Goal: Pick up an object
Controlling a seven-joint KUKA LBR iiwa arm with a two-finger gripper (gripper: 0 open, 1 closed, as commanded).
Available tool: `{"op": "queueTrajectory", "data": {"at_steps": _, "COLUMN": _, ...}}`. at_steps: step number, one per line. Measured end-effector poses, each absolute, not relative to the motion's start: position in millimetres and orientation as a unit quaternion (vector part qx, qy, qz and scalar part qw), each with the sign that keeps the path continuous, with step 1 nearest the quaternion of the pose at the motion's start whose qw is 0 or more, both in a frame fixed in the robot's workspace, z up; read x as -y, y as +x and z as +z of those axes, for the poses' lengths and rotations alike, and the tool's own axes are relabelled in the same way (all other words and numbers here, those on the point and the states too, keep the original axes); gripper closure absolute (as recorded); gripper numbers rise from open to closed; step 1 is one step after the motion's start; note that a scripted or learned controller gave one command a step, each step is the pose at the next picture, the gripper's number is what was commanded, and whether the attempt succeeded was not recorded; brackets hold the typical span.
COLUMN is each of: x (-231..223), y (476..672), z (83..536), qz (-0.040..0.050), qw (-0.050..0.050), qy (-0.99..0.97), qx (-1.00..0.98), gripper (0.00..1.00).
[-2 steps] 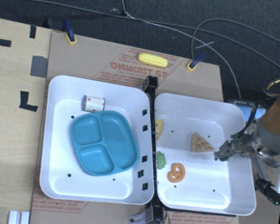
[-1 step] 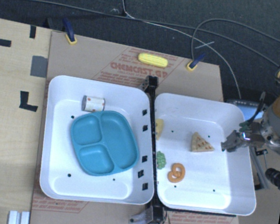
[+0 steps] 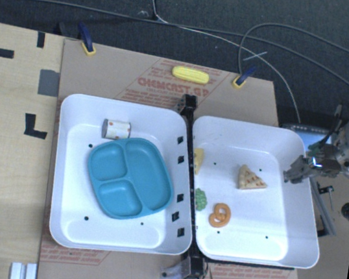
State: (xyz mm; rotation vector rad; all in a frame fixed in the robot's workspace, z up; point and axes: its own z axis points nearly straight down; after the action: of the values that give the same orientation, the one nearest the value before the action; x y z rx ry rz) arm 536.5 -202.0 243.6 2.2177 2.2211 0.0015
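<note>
The right bin (image 3: 289, 246) holds a pizza-slice toy (image 3: 250, 178), a pretzel (image 3: 219, 215), a green broccoli piece (image 3: 200, 199) and a yellow cheese wedge (image 3: 197, 159) against its left wall. My gripper (image 3: 303, 166) hovers at the right bin's right rim, to the right of the pizza slice, with nothing visible between its fingers. The left bin (image 3: 64, 216) holds a blue divided plate (image 3: 130, 176) and a small white cylinder with a brown end (image 3: 116, 128).
A yellow banana-like toy (image 3: 190, 74) lies on the cardboard behind the bins. Two blue-and-yellow clamps (image 3: 87, 41) (image 3: 244, 75) pin the cardboard's back edge. Cables run across the dark floor beyond.
</note>
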Motion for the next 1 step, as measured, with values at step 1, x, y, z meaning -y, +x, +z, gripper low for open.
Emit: {"op": "queueTrajectory", "data": {"at_steps": 1, "x": 148.3, "y": 539.6, "z": 251.0, "qz": 0.0002, "qw": 0.0, "qy": 0.705, "qx": -0.709, "gripper": 1.0}}
